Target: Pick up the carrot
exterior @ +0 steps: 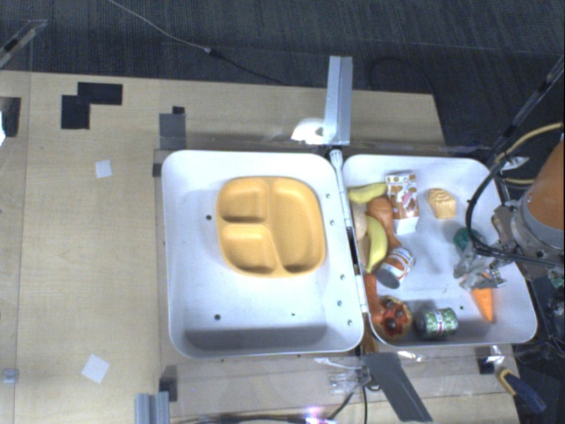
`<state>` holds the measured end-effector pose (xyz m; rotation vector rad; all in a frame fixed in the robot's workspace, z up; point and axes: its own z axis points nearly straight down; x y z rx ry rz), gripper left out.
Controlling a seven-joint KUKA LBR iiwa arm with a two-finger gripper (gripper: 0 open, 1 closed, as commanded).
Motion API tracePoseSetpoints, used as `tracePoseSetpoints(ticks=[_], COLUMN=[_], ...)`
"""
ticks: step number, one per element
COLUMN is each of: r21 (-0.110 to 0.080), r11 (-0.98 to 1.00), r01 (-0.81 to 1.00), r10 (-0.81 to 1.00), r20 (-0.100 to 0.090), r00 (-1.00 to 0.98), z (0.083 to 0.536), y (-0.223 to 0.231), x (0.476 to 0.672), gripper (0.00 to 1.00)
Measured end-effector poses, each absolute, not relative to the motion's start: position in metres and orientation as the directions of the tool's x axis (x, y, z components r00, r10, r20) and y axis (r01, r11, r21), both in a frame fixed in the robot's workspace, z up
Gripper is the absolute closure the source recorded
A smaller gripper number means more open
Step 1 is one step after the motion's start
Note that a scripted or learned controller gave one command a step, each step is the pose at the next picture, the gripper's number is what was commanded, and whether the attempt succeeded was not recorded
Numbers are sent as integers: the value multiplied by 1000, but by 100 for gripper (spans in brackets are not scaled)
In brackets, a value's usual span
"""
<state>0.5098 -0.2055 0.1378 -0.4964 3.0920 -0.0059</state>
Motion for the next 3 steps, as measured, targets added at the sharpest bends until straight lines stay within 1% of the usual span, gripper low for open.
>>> tracePoseSetpoints(ticks=[1, 2, 3], r21=[-4, -4, -5], r11=[966, 930, 983], r01=[-257, -369, -183], r10=[-257, -369, -183], r20=[-11, -6, -14], r00=[-966, -930, -983], z=[175, 126, 212], y=[-176, -195, -164], x=[520, 495, 513], gripper=[100, 100, 100])
